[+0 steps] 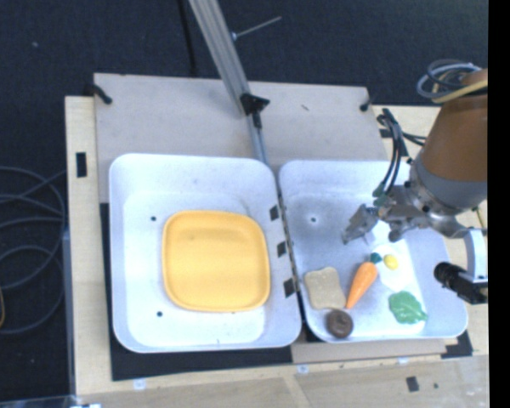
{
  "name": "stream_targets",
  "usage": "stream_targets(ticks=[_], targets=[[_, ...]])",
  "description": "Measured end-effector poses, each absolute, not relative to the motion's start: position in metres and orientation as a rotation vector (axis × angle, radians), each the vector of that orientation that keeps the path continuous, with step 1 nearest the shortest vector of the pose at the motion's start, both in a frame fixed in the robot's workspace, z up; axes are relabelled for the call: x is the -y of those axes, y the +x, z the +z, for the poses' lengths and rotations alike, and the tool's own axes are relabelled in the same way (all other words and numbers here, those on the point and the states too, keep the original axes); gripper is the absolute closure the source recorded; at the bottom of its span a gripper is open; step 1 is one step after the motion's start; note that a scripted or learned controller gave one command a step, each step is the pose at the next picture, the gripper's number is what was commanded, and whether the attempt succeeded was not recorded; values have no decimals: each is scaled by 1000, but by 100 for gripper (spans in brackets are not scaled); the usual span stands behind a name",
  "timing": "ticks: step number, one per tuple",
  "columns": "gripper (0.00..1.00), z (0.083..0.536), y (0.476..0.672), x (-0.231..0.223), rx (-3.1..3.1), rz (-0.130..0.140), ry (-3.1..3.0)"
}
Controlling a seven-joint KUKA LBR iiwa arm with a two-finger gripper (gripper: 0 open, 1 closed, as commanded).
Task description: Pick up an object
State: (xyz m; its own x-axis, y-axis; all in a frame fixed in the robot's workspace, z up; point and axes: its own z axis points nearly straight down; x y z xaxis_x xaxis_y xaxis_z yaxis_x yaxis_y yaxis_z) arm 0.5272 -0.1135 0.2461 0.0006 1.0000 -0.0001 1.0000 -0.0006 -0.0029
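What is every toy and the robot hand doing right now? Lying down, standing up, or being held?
yellow plate: lying flat in the left bin
carrot: lying slanted in the right bin, loose
bread slice: lying flat beside the carrot
brown round piece: resting by the bin's near rim
green leafy piece: lying flat
yellow piece: lying loose
gripper: above the right bin, holding nothing

Light wooden bench [83,253], grey board [178,117] at its back, two white bins side by side, left bin [136,185], right bin [323,185]
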Motion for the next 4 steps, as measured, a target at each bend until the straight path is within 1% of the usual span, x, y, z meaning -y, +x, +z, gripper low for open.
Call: stream_targets(ticks=[2,3,4], targets=[[0,130,514,123,2220,2,-2223],[100,142,515,122,2222,-4,-2225],[100,202,517,130,2225,-6,-2226]])
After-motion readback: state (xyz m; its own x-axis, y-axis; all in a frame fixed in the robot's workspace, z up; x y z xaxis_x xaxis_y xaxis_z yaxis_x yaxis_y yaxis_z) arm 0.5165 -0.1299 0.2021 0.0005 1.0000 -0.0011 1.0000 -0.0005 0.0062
